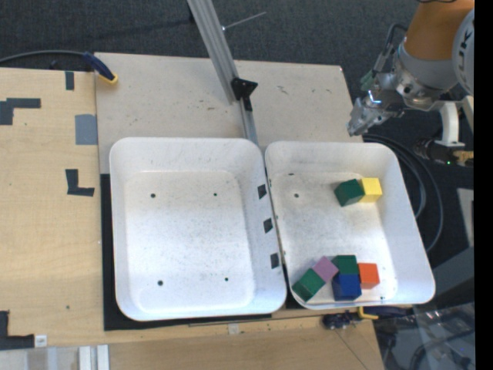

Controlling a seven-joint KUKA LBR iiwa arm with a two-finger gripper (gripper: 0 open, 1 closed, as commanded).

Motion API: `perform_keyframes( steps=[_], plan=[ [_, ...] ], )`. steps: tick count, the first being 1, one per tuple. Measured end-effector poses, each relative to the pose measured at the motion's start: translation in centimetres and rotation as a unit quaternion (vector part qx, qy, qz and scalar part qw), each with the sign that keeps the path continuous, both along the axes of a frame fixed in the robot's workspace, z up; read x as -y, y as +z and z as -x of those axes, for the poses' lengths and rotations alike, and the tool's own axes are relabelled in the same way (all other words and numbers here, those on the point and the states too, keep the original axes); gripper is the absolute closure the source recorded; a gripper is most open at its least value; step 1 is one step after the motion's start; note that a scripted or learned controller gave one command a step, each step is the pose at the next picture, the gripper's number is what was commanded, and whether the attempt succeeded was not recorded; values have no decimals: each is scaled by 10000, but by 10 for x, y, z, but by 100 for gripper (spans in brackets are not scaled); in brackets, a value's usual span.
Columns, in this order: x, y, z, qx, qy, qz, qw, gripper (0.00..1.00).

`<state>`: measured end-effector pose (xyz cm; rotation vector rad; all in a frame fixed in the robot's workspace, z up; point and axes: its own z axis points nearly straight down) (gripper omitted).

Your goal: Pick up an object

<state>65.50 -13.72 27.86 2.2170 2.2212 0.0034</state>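
Observation:
The right bin [400, 206] holds a green block [349, 192] touching a yellow block [371, 188] near its far side. At its near edge lies a cluster: a green block [310, 284], a lilac block [326, 268], a dark green block [344, 264], a blue block [347, 286] and an orange block [368, 274]. My gripper [363, 119] hangs beyond the bin's far right corner, above the bench edge, well away from every block. I see nothing between its fingers.
The left bin [123, 206] sits beside the right one. A slanted metal rail [219, 45] runs down to the gap between the bins. Black cables [427, 183] lie right of the right bin. Tape marks dot the wooden bench at left.

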Motion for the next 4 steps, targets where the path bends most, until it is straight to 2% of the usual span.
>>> perform_keyframes(
  steps=[3,4],
  plan=[
    [-163,-20,65,-35,24,-13,10000,100],
    [-209,-32,71,-36,20,-7,10000,100]
  ],
)
